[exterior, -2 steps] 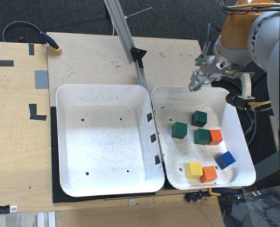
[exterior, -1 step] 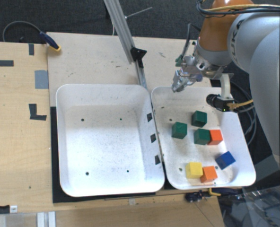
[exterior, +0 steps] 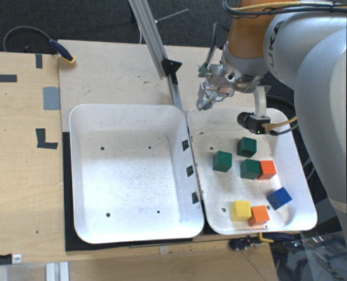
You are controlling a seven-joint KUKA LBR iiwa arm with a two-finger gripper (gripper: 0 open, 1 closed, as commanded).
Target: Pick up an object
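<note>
Claw (exterior: 207, 101) hangs over the right bin's (exterior: 296, 215) back-left corner, grip state can't tell; blocks sit well apart from it mid-bin, so I'd target the lone green block (exterior: 222, 161), squaring up before descending.

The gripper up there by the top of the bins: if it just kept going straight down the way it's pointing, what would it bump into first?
Probably the right bin near its top-left corner: the gripper hangs above that rim. The green blocks lie farther in, off its line. Depth is hard to judge.
</note>
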